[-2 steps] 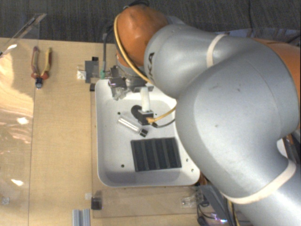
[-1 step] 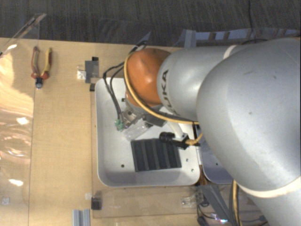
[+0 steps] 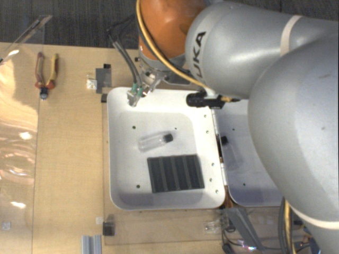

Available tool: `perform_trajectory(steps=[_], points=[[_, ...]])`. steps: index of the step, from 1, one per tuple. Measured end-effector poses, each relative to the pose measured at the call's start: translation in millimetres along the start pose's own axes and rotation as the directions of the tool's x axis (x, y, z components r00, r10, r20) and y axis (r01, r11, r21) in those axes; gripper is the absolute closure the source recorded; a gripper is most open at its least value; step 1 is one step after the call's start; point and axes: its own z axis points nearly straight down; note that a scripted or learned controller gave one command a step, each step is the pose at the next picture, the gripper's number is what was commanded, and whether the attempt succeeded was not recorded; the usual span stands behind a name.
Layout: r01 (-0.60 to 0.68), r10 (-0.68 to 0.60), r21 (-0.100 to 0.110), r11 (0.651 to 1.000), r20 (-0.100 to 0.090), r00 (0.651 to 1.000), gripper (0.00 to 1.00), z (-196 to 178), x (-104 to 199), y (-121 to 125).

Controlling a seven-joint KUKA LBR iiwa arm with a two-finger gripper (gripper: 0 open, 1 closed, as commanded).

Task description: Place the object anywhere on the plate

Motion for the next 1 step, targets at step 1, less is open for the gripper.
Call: perform_trajectory(steps=[1], points=[[0.49,-0.49,0.0,0.872,-0.003,0.872,1.0,20.1,2.2,8.3]])
